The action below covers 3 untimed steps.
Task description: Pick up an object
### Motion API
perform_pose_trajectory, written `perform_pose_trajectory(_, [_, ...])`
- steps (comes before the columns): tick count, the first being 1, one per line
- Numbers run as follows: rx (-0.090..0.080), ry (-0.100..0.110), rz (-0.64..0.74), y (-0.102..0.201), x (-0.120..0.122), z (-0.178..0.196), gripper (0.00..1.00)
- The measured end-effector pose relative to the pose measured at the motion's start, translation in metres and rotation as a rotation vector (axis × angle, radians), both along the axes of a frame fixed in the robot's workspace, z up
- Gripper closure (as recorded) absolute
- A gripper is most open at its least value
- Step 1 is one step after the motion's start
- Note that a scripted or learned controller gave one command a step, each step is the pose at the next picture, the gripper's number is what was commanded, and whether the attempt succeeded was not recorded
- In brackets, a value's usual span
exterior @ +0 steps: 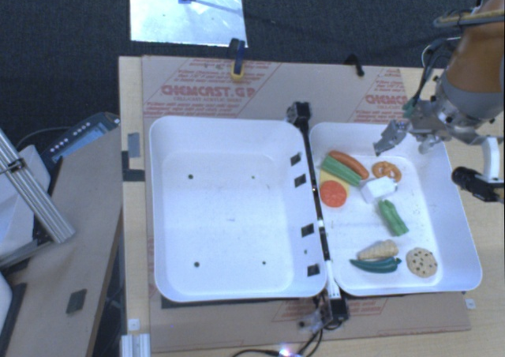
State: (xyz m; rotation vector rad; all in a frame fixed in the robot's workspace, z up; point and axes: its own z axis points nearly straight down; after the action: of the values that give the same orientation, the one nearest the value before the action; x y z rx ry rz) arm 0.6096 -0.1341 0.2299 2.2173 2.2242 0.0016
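The right bin [450, 213] holds several toy foods. An orange sausage [349, 163] and a green bean pod [340, 171] lie at its back left. Beside them are a red tomato slice [334, 193], a white block [379, 188] and a pretzel [386, 169]. A green cucumber piece [393, 217] lies mid-bin. A pale corn cob [378, 250], a dark green pepper [377, 265] and a cookie [422, 262] sit near the front. My gripper [409, 140] hangs open over the bin's back edge, just above and behind the pretzel, with nothing between its fingers.
The left bin [229, 205] stands beside the right one, with a black clip strip [309, 189] along their shared wall. A dark fitting [473, 183] juts in at the right bin's right rim. A yellow-and-blue clamp [237, 59] sits behind the bins.
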Motion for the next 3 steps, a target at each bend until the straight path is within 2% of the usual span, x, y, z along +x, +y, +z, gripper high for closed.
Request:
perform_pose_trajectory(1, [0.001, -0.001, -0.001, 0.000, 0.011, -0.149, 0.00])
perform_pose_trajectory(2, [-0.004, -0.006, -0.004, -0.041, 0.010, -0.074, 0.00])
perform_pose_trajectory(3, [0.000, 0.008, -0.009, -0.076, -0.081, -0.100, 0.00])
